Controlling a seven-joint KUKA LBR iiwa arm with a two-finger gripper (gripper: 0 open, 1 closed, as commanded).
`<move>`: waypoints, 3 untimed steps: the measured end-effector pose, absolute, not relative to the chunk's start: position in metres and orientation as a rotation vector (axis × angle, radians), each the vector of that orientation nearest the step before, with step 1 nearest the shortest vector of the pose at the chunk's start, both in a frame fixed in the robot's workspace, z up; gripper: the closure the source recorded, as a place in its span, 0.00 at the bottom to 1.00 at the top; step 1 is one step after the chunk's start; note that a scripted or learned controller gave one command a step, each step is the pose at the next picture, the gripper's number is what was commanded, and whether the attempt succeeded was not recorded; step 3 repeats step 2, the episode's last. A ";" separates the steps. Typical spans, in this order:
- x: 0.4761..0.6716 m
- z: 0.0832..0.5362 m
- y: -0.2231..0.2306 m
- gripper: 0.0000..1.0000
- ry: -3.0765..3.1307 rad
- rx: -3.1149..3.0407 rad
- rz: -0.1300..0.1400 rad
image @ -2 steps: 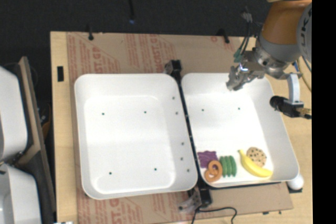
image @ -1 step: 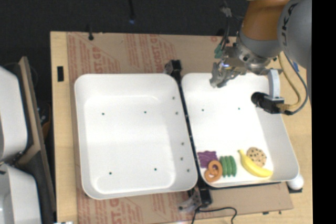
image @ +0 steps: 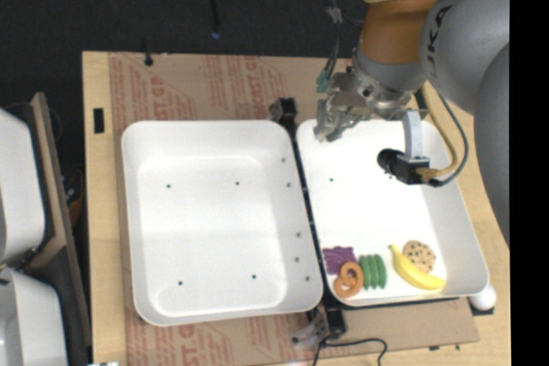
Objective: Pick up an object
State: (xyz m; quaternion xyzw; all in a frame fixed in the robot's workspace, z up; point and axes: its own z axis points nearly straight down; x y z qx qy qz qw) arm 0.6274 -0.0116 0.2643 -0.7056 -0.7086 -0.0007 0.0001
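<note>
Bench (image: 214, 86): tan board with red-printed cardboard lining, bearing both bins side by side.

Arm (image: 463, 21): grey, orange band above the wrist, reaching in from the right; wrist poised over the far left corner of the right bin.

Left bin (image: 214, 219): shallow, white, a few small dark dots on the floor.

Right bin (image: 386, 201): shallow, white, touching the left bin along the shared edge; all loose items gathered along its near edge.

Gripper (image: 328, 129): metal-grey, pointing down at the far left corner of the right bin, near the shared edge; nothing visible between the fingers; open or closed state not discernible from this angle. Well apart from the items at the near edge.

Black cable fitting (image: 403, 165): dangling from the wrist over the right bin's floor.

Banana (image: 416, 272): yellow, lying near the right bin's near right corner.

Cookie (image: 419, 253): round, tan with dark specks, just beside the banana, on its far side.

Green item (image: 373, 269): ridged, left of the banana.

Orange ring (image: 349, 280): doughnut-like, just left of the green item.

Purple item (image: 338, 257): small cluster, touching the orange ring on its far side, nearest the shared edge.
</note>
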 end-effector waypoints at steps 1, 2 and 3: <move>0.635 0.248 0.036 1.00 -2.225 -2.217 0.000; 0.636 0.249 0.089 1.00 -2.225 -2.219 -0.001; 0.636 0.249 0.089 1.00 -2.225 -2.219 -0.001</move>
